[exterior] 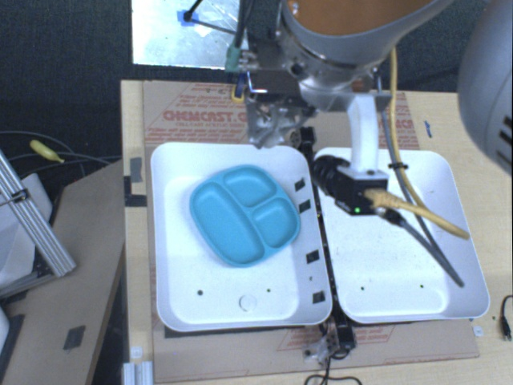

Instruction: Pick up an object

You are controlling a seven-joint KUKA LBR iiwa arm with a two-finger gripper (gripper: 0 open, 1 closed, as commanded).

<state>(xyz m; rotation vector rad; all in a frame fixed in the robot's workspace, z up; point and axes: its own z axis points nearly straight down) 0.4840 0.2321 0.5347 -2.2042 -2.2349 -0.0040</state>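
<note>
A light-blue plate with three compartments lies flat in the left white bin, a little behind its middle. My gripper hangs over the back rim of that bin, just behind the plate's far right edge and apart from it. The grey wrist with its orange band looms above it and hides its upper part. I see nothing held in the gripper.
The right white bin sits beside the left one. A black unit with a green light, a white bracket and yellow and grey cables hang from the arm over its back left. Cardboard lines the bench.
</note>
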